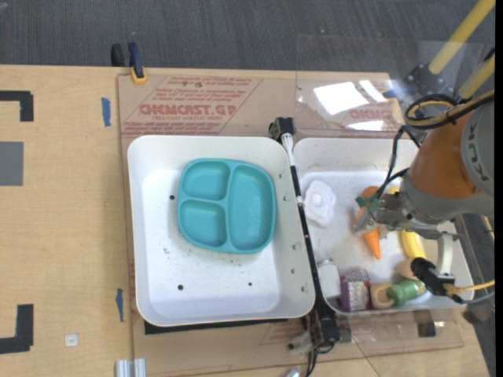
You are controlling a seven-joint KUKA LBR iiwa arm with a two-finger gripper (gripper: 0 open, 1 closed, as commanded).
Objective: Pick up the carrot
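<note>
Gripper [368, 217] over carrot [372, 242], right bin [338, 157]

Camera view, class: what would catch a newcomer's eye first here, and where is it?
The teal divided plate stands out, alone in the middle of the left bin. Next comes the grey and orange arm reaching over the right bin, with the orange carrot just below its gripper among small toys.
</note>
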